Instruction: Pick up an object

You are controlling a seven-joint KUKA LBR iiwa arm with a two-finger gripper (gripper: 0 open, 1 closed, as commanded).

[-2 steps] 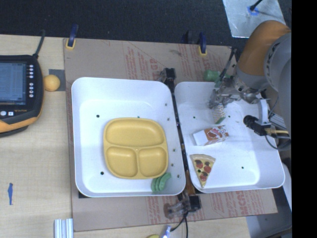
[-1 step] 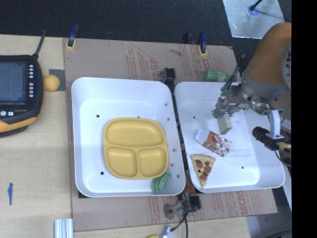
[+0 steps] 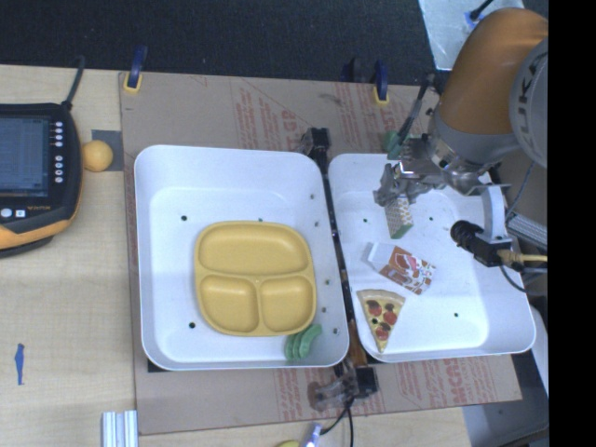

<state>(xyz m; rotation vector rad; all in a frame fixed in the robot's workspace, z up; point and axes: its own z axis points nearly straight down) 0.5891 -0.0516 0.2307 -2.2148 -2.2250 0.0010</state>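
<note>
My gripper [image 3: 399, 210] hangs over the upper part of the right bin [image 3: 466, 338], coming down from the grey and orange arm at the top right. Its tip is a small grey textured shape just above the bin floor. A flat packet with a red food picture [image 3: 404, 268] lies a little below the gripper, apart from it. A toy pizza slice [image 3: 380, 317] lies near the right bin's front left corner. In the left bin [image 3: 168, 212] sits a yellow divided tray [image 3: 254, 277], and a small green object [image 3: 303, 343] rests at its front right corner.
The two bins meet along a black rail in the middle. A black cable fitting [image 3: 475, 240] juts over the right bin's right side. A handheld control pendant [image 3: 28, 175] and a yellow ball [image 3: 97, 155] sit on the bench left of the bins.
</note>
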